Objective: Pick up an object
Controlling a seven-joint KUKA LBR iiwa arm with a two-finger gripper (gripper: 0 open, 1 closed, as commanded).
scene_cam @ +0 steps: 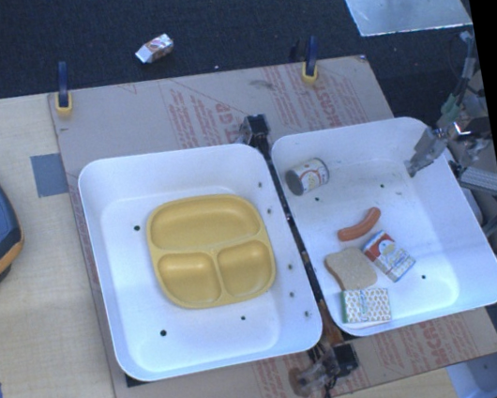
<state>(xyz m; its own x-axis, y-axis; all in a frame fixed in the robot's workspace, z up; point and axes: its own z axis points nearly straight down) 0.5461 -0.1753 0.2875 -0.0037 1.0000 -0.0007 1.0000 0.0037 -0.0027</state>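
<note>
White right bin (454, 286) with clustered sausage (359, 224), bread slice (350, 268) and carton (388, 255); gripper (430, 150) state indiscernible; crowding risks a missed grasp.

Yellow tray (210, 249); orange-red sausage (359, 224); 2 white bins (117, 264).

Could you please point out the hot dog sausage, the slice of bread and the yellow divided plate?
hot dog sausage (359, 224), camera view, middle of its length
slice of bread (350, 269), camera view, centre of its face
yellow divided plate (203, 220), camera view, floor of its large compartment
</note>
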